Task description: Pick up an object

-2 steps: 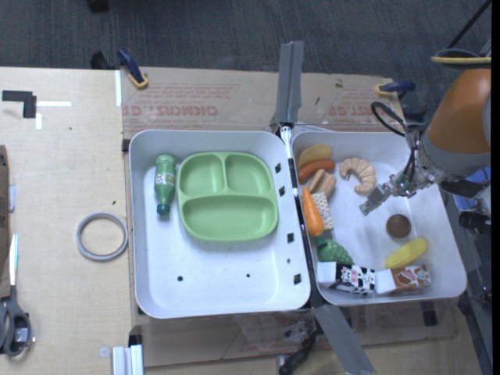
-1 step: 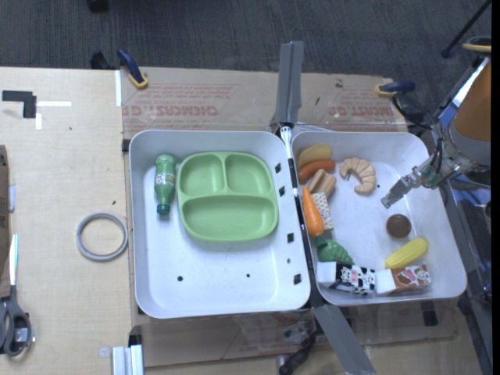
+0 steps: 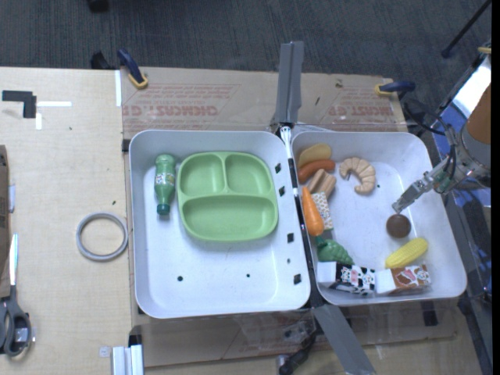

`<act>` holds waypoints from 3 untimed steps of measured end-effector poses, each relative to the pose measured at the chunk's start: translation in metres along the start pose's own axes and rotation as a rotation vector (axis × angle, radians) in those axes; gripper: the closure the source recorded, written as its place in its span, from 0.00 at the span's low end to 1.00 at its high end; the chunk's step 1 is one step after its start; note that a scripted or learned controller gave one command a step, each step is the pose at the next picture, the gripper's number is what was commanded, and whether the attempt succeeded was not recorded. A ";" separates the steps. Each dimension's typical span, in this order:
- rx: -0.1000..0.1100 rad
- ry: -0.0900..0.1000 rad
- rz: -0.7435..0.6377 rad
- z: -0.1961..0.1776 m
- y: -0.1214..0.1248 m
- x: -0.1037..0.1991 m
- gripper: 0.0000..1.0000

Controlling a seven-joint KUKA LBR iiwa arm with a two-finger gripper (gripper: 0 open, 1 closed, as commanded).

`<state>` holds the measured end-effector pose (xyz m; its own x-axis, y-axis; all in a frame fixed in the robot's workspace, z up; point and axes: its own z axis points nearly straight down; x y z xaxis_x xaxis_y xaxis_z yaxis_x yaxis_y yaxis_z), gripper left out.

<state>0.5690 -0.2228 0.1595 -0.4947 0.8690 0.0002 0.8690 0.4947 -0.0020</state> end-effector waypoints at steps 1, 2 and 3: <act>-0.003 -0.003 -0.219 -0.017 0.098 0.025 0.00; 0.000 -0.001 0.170 0.069 0.097 0.022 0.00; 0.001 -0.002 0.166 0.061 0.097 0.022 1.00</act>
<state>0.6426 -0.1554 0.0983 -0.3442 0.9389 -0.0024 0.9389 0.3442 -0.0030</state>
